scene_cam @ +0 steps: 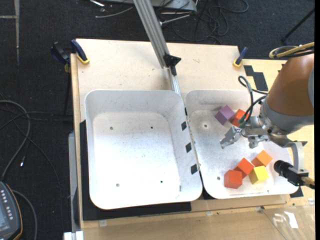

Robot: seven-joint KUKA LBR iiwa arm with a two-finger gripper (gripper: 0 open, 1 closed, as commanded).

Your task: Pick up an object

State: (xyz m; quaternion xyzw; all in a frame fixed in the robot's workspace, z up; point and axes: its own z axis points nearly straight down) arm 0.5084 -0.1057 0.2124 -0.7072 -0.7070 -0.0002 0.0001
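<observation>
Several blocks lie in the right bin (210,184). A purple block (224,115) and a red block (239,117) sit side by side near its back. Toward the front right lie two orange blocks (245,165) (262,158), a yellow block (259,174) and a red block (233,178). My gripper (242,141) hangs over the middle of this bin, between the two groups. It is open, one finger (229,138) to the left and one to the right, with nothing between them.
The left bin (100,134) adjoins the right one along a shared rim with black tabs. A slanted metal rail (152,26) reaches down to the bins' back edge. Clamps sit at the board's corners. A black cylinder (282,169) sticks out by the arm.
</observation>
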